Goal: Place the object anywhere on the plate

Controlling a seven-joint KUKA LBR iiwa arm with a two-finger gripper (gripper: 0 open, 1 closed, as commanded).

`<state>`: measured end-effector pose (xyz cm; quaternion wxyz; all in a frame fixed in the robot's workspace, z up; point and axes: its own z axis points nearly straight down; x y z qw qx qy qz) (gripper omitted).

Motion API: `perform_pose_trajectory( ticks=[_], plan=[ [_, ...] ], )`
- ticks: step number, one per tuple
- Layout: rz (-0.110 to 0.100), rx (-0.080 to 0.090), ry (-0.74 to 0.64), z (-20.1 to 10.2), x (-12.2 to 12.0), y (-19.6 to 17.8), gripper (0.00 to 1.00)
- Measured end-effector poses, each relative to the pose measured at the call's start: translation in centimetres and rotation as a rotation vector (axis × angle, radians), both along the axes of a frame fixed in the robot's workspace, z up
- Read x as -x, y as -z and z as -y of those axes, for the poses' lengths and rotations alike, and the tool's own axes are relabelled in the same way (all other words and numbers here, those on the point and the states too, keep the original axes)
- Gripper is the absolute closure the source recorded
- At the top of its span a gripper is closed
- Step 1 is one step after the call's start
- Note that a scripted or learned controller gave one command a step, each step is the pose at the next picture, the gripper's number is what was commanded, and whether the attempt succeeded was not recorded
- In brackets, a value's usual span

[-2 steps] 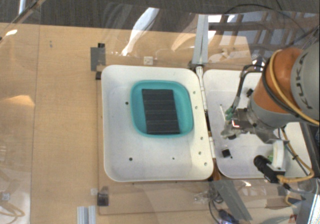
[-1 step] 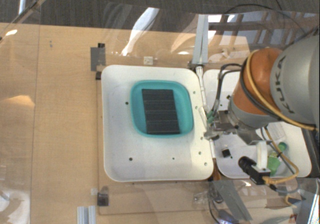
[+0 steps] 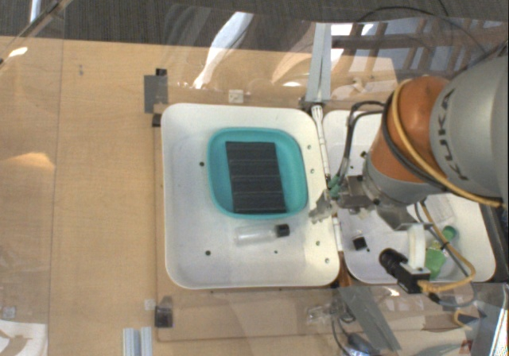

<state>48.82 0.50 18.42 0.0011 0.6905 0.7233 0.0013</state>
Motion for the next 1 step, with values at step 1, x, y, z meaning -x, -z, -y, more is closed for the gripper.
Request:
perform_pose_trajectory(
  ticks=[1],
  plan=[
    [0.004,0.0,-0.006,-0.09,-0.22,-1.05,1.0]
  ],
)
